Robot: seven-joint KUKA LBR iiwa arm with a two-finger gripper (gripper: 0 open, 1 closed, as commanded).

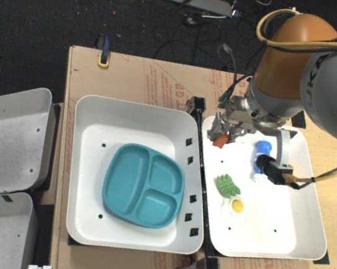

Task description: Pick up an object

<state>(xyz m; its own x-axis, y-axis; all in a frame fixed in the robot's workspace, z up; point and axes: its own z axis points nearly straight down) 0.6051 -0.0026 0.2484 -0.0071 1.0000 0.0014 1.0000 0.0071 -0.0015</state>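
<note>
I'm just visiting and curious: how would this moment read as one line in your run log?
task: pick up an object | gripper: low at right bin's far-left corner, by a red object | grasp: not confirmed | left bin: teal divided plate

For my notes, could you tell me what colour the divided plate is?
Teal blue; the plate shows in the camera view.

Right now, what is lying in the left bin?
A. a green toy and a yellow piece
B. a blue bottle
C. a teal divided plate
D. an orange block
C. The teal divided plate sits alone in the left bin, while the green toy, yellow piece and blue item all lie in the right bin.
</note>
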